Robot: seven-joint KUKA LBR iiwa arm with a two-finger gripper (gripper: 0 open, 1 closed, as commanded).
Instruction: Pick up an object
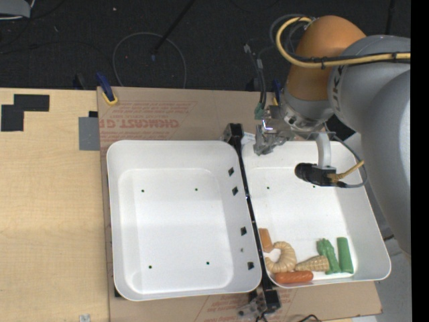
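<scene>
Objects for picking: cluster at right bin's (315, 200) near edge. Beneath both bins, brown cardboard (167, 113) on a pale wood surface (47, 206); dark floor with cables beyond. Orange sausage (293, 278), tan curled piece (281, 253), cone (312, 263), two green sticks (336, 255). Left bin (174, 213) alongside. End effector (265, 139) over right bin's far left corner, apart from cluster; finger state impossible to tell.

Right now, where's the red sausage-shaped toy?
The red sausage-shaped toy lies in the right bin, against its near wall, just below the curled beige toy.
</scene>
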